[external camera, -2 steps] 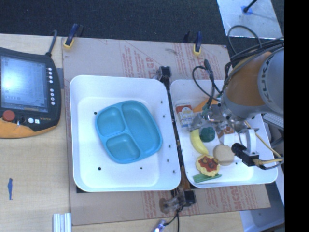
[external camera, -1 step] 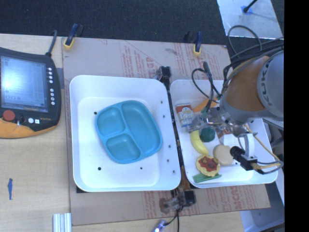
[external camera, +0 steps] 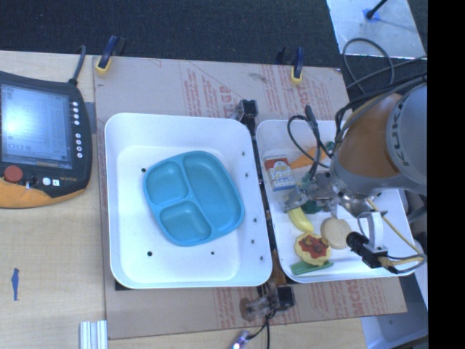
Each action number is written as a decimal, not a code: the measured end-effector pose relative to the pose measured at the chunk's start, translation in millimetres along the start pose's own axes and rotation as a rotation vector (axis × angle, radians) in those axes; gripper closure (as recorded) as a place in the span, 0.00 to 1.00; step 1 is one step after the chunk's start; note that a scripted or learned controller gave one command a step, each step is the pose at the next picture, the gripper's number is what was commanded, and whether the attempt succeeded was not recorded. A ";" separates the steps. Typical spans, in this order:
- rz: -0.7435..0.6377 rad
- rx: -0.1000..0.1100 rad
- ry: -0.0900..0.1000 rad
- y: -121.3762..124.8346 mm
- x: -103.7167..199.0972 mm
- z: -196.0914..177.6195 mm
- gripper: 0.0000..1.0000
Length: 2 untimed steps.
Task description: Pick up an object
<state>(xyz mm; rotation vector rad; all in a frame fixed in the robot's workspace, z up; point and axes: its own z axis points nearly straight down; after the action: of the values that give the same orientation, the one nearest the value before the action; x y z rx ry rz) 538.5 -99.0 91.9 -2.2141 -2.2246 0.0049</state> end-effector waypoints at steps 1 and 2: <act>0.000 -0.002 -0.001 7.1 4.6 0.1 0.00; -0.004 -0.004 -0.004 7.7 3.4 -11.1 1.00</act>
<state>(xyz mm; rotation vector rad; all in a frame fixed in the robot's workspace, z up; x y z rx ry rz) 546.2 -95.6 102.9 -2.2129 -2.2331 0.0052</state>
